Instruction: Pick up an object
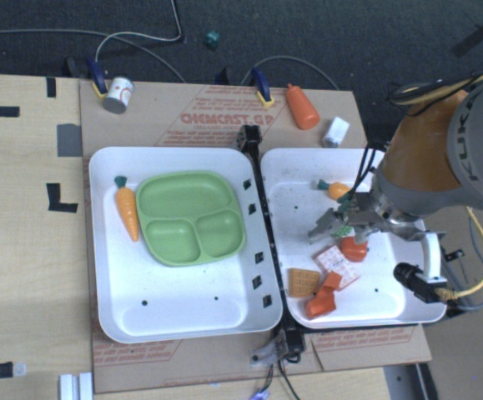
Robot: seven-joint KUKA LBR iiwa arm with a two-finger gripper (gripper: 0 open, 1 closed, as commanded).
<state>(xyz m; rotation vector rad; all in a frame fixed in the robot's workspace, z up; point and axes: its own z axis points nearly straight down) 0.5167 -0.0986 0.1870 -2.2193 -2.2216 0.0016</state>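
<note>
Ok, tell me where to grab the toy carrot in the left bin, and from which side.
Grip the carrot across its thick orange upper body, just below the green top, coming straight down from above. It lies flat along the left bin wall; its lower end tapers thin, and the green plate crowds its right side.

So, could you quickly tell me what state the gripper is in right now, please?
Gripper: over the right white bin, above the small red object; open or shut cannot be told.
</note>
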